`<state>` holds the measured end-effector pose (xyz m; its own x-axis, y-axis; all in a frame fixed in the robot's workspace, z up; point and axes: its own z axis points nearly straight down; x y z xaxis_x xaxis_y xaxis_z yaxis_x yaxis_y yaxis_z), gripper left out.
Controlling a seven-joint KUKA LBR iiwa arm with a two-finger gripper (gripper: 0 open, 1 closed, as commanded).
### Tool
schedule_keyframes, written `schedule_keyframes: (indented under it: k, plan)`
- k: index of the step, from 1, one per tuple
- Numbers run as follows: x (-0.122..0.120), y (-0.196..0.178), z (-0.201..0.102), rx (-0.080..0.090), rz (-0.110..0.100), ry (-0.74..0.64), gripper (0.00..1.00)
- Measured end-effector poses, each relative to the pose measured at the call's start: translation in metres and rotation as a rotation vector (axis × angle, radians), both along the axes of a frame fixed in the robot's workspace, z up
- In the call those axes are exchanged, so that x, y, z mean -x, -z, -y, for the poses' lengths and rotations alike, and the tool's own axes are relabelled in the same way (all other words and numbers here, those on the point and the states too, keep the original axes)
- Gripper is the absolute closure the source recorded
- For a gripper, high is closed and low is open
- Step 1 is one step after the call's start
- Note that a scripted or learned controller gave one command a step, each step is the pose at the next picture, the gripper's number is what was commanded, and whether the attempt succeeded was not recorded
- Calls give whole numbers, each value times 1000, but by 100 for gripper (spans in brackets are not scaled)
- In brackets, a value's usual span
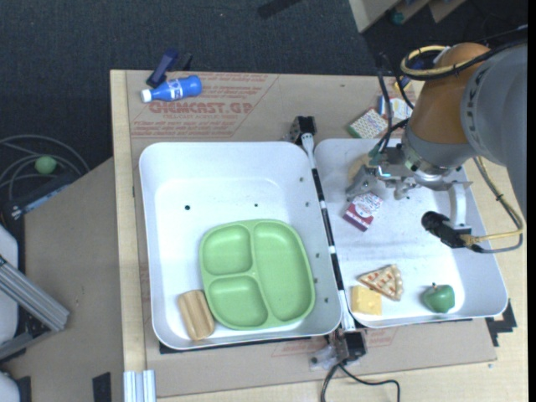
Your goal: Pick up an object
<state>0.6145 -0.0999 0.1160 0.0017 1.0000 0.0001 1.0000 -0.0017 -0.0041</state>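
Objects: a red-and-white packet (362, 211) lies in the right bin (477, 258), toward its far left; a pizza slice toy (383, 280), a yellow cheese block (366, 301) and a green apple (438, 297) sit along the near edge.
Tool: the tool (387, 177) is low over the far part of the right bin, just beyond the packet; whether it is apart or together cannot be told.
Left bin: the left bin (167, 182) holds a green divided plate (255, 273) and a tan bread piece (196, 314) at its near left corner.
Table: a blue-and-white bottle (172, 89) lies on the table (126, 141) beyond the left bin.
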Motion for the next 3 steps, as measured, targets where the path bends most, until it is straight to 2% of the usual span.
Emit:
schedule_keyframes:
  k: [1,2,3]
  plan:
    - [-52,32,9,1,5,-2,0]
    - [-50,21,9,-2,-10,0,100]
    - [28,-70,-32,-1,5,-3,100]
